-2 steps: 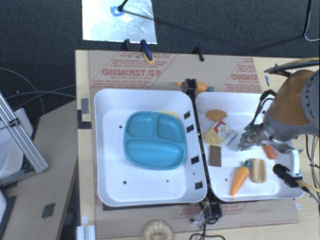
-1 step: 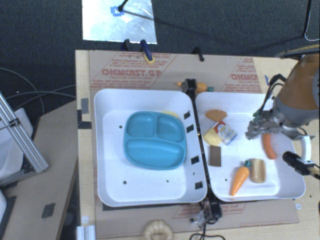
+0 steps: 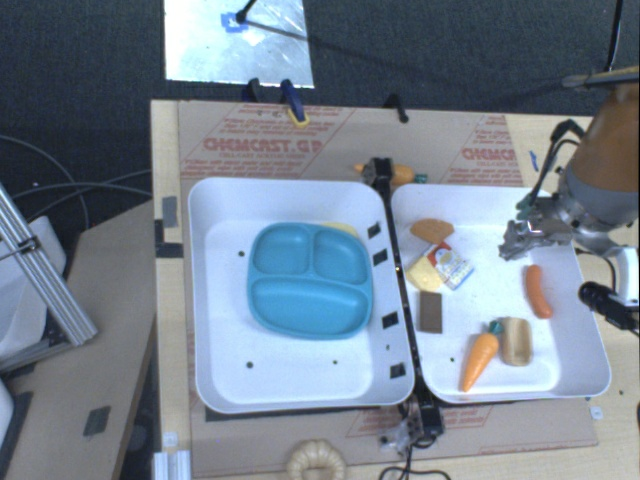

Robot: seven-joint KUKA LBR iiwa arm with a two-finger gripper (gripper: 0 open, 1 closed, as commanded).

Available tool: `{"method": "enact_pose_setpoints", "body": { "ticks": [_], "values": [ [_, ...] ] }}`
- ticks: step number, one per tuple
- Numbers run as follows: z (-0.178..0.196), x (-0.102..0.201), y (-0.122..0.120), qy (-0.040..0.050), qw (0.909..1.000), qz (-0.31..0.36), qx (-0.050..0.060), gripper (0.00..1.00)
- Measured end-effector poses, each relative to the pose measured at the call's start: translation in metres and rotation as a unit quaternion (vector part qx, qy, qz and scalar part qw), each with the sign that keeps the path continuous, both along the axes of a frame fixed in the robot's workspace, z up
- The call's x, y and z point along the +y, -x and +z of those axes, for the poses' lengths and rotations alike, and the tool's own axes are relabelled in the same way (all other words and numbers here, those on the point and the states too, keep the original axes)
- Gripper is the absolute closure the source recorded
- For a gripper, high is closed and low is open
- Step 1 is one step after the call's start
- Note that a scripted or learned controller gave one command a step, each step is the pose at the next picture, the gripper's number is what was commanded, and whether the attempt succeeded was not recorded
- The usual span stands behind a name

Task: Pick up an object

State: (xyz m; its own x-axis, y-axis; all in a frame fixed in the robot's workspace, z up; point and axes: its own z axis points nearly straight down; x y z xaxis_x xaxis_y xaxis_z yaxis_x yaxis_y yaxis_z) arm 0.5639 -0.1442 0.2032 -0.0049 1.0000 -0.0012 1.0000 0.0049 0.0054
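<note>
The right bin holds several toy foods: a bread roll, a red-and-white packet on a yellow wedge, a brown bar, a carrot, a tan cup-like piece and an orange sausage. My gripper hangs over the right bin's upper right part, just above and left of the sausage, with nothing seen between its fingers.
The left bin carries a blue divided plate with a yellow item peeking from behind it. Black clips line the divider between the bins. A small yellow object lies beyond the bins' far edge.
</note>
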Motion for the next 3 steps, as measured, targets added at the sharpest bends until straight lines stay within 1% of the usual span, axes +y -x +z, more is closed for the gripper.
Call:
{"method": "enact_pose_setpoints", "body": {
  "ticks": [1, 2, 3],
  "values": [
    [0.023, 0.000, -0.001, -0.0001, 1.0000, 0.000, 0.000, 1.00],
    [0.015, 0.054, 0.003, -0.0013, 1.0000, 0.002, 0.002, 1.00],
    [0.029, 0.097, 0.020, -0.0012, 1.0000, 0.001, 0.002, 1.00]
  ]
}}
